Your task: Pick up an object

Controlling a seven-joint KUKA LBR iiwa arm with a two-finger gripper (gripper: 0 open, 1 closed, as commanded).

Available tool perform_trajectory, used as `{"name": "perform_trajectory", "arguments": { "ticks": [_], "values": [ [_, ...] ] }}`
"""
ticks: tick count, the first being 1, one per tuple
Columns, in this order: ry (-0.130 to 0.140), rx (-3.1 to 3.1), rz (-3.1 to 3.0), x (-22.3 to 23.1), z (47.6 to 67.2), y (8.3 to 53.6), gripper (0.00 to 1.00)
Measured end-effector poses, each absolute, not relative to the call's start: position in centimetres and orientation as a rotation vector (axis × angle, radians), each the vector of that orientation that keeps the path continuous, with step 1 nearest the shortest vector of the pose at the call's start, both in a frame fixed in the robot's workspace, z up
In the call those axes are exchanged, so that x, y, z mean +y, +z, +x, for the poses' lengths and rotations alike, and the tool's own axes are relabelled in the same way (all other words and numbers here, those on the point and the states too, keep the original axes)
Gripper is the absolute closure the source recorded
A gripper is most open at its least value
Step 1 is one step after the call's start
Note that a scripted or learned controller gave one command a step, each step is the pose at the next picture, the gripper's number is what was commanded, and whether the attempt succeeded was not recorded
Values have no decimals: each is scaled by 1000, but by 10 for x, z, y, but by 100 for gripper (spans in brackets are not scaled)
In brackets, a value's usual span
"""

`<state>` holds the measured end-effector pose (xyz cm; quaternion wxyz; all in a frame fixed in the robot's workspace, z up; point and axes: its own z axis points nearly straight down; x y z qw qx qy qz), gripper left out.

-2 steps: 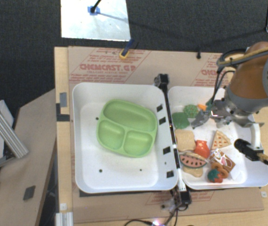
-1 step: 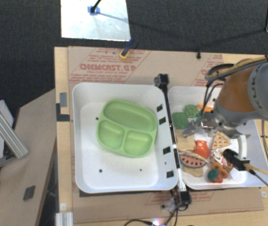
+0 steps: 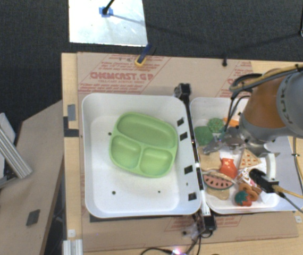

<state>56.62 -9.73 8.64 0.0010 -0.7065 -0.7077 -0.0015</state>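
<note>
Robot lab — bench [image 3: 114, 70], bins [image 3: 95, 158]

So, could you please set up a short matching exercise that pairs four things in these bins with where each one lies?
Things:
1. green divided plate
2. watermelon slice toy
3. green leafy toy
4. hand

Places:
A. near the front edge of the right bin, close to the divider
B. middle of the left bin
C. over the middle of the right bin, above the toys
D. rear part of the right bin, near the divider

Pairs: 1-B, 2-A, 3-D, 4-C
</note>
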Motion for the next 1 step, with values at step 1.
{"name": "perform_trajectory", "arguments": {
  "ticks": [1],
  "values": [
    [-16, -2229, -2224, -97, 570, 98, 100]
  ]
}}
